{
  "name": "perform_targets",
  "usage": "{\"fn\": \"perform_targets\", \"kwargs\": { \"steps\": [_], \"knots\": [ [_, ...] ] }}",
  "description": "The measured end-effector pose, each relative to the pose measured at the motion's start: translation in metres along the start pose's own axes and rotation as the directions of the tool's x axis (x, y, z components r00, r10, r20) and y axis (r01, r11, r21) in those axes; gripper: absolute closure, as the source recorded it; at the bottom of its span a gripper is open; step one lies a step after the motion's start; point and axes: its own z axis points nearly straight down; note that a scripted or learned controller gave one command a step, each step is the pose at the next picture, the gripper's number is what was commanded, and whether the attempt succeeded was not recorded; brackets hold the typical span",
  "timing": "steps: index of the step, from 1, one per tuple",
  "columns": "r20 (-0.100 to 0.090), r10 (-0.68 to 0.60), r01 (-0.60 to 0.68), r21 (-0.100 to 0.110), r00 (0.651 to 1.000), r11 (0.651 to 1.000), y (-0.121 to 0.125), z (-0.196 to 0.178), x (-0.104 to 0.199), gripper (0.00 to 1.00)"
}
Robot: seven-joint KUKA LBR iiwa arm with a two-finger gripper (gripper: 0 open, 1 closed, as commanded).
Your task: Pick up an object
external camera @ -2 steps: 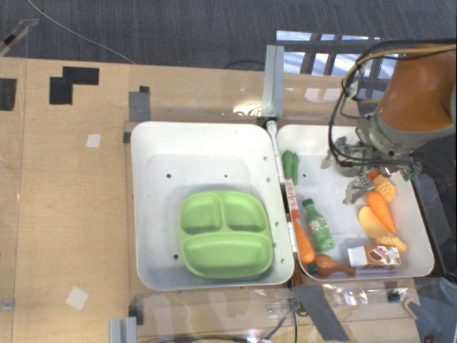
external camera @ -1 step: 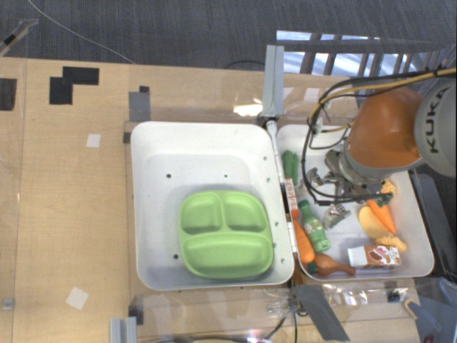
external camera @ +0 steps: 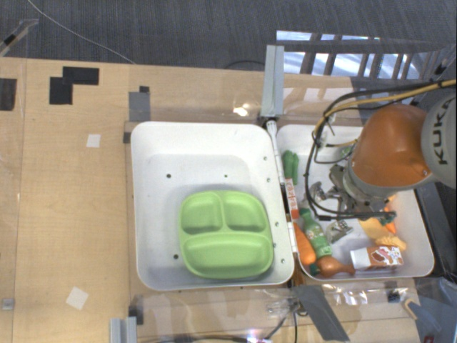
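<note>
**Arm down in right bin, grip unclear**

Wooden bench [external camera: 64, 213] under dark carpet at top, black squares taped at upper left. Carried two white bins side by side.

Left bin [external camera: 153, 191]: held a green divided plate [external camera: 226, 233], three compartments, sitting toward the near right corner.

Right bin [external camera: 421, 252]: crowded with small toy food items. Green bottle-like piece [external camera: 290, 164] near the dividing wall at the back. Orange carrot shape [external camera: 305, 247] against the left wall, brown rounded piece [external camera: 330, 266] just beside it at the front. Small carton [external camera: 377, 257] at front right, printed red and white; label too small to read. Yellow-orange pieces [external camera: 377, 227] just behind the carton.

Reached in from the right: grey arm with orange band [external camera: 389, 148], letters "KU" readable on the grey link at the frame edge. Wrist hung over the middle of the right bin, cables looped around it.

Gripper [external camera: 339, 227] sat low among the items, near a green piece [external camera: 316, 236] and just left of the yellow-orange pieces. Mostly hidden by wrist and cables; could not tell fingers wide or narrow, nor anything between them.
</note>
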Motion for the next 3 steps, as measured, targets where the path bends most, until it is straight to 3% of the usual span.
{"fn": "perform_targets", "kwargs": {
  "steps": [1,2,3],
  "knots": [
    [0.018,-0.007,0.007,0.011,1.0,1.0,-0.002,-0.015,-0.006,1.0],
    [0.004,-0.16,0.16,0.003,0.987,0.987,-0.014,-0.19,-0.056,1.0],
    [-0.006,-0.163,0.163,-0.013,0.987,0.987,0.05,-0.135,-0.129,1.0]
  ]
}}
